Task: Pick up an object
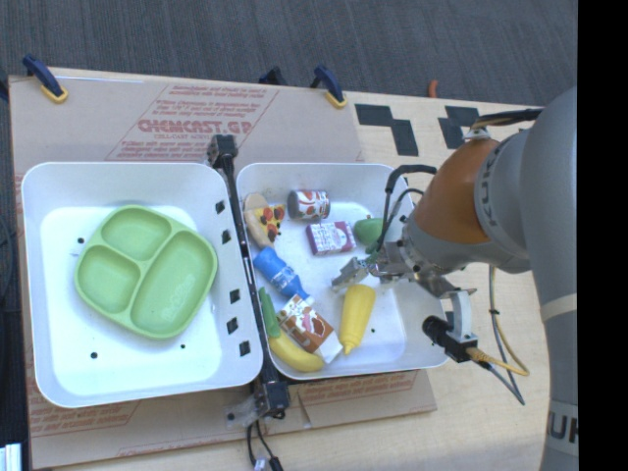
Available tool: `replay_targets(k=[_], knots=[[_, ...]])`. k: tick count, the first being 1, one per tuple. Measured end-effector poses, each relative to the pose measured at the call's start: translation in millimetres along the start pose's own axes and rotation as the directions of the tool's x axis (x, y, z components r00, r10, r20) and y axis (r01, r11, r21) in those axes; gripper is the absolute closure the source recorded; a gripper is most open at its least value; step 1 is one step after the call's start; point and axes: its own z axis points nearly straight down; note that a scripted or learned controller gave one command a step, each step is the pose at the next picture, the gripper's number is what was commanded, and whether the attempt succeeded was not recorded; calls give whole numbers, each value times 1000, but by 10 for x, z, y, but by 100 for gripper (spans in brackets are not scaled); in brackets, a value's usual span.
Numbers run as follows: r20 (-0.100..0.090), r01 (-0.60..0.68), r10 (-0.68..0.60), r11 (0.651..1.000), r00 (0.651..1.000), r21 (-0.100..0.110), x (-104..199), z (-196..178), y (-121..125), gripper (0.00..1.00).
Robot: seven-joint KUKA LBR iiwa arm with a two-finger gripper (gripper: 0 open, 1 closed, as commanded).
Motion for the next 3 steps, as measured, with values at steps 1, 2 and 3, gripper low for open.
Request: replay_targets(k=[1, 2, 3], knots=[[0, 4, -4, 1000, 1000, 1, 0, -102, 2, 100], [1, 6, -6, 1000, 1000, 2, 0, -102, 2, 0], [1, 10, -10, 1000, 1000, 3, 3, -203, 5, 100]])
